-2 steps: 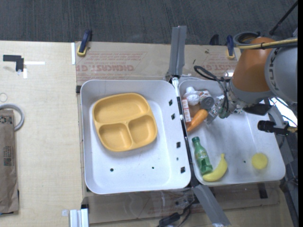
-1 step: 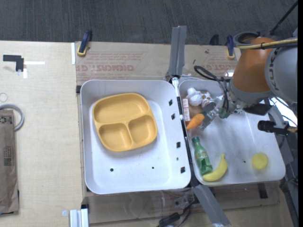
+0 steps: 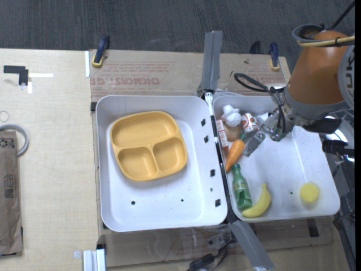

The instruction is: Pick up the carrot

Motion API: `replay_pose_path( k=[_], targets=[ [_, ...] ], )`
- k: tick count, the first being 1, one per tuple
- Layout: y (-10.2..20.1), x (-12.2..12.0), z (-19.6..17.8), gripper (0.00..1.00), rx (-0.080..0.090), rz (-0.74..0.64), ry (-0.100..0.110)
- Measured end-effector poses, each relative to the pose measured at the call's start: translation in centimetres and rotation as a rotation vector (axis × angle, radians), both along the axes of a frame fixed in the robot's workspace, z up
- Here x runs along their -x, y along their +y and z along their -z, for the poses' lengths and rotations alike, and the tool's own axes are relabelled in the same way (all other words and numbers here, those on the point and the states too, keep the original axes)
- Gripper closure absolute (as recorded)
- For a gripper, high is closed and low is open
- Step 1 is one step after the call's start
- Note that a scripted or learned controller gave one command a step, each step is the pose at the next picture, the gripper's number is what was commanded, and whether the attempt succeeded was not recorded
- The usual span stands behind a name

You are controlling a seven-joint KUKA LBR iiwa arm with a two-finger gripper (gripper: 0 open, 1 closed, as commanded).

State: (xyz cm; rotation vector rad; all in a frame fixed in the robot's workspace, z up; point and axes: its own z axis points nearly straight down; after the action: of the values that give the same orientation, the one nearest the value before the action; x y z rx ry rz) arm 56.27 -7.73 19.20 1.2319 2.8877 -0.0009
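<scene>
From the overhead camera, two shallow white plastic bins sit side by side on the bench. The left bin (image 3: 113, 208) holds a yellow three-compartment plastic plate (image 3: 148, 145), lying flat toward its upper left part.

The right bin (image 3: 321, 168) holds several items along its left wall. The orange tapered carrot (image 3: 234, 153) lies at a slant against that wall, its thick end up and to the right, its narrow tip pointing down-left. Just below it lies a green plastic bottle (image 3: 241, 187), and beside that a yellow banana (image 3: 259, 202) curves along the bin's lower edge. A round yellow lemon (image 3: 309, 192) rests well apart, near the lower right corner. Above the carrot sit a small white bottle (image 3: 230, 116) and a brown-and-white packet (image 3: 221, 133).

The grey arm with its orange band (image 3: 318, 66) reaches in from the right. Its two-finger gripper (image 3: 255, 141) hangs just beside the carrot's thick end, close to touching it. Whether the fingers are spread or closed cannot be told here, and nothing can be seen between them.
</scene>
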Motion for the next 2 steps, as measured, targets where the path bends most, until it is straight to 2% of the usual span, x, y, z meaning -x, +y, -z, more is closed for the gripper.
replay_pose_path(
  k=[1,2],
  targets=[
    [-3.2,1.4,10.0,0.00,-0.001,0.072,0.001],
    [-2.9,-4.1,10.2,0.00,-0.002,-0.118,0.048]
  ],
)
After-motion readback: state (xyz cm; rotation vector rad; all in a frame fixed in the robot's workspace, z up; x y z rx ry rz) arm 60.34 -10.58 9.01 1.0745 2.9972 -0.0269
